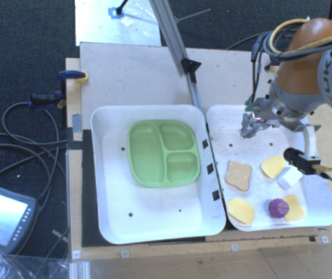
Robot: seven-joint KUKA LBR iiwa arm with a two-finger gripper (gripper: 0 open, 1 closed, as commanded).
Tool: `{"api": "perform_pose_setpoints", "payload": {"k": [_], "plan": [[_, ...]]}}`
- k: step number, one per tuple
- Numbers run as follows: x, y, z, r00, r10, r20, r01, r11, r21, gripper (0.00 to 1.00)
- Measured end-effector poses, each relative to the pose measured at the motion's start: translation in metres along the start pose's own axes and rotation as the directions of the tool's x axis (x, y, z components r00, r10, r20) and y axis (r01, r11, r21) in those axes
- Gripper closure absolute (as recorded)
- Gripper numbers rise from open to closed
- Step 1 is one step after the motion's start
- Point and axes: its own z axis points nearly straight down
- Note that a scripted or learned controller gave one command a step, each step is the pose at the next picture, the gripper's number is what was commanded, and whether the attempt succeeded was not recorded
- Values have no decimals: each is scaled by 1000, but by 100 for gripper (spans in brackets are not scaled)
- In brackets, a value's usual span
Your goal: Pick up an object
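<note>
Two white bins (104,214) are sitting side by side. A green tray (164,153) is lying in the left bin. At two o'clock, the gripper (248,127) is hovering over the right bin's top, carrying nothing. Toast (238,175), yellow pieces (241,211) and a purple ball (278,207) are lying at five o'clock.

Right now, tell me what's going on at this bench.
A grey robot arm with an orange band reaches in from the right, its gripper above the bare upper part of the right white bin. Lower in that bin lie a tan toast-shaped piece, three yellow pieces, a purple round object and a white block. The left white bin holds a green divided plate. Nothing is visibly gripped.
</note>
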Motion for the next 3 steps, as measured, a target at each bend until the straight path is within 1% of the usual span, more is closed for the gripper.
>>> {"api": "perform_pose_setpoints", "payload": {"k": [1,2,3], "plan": [[54,-15,6,1000,0,0,0,1000,1,100],[101,-18,8,1000,0,0,0,1000,0,100],[146,-21,-6,1000,0,-1,0,1000,-2,100]]}}
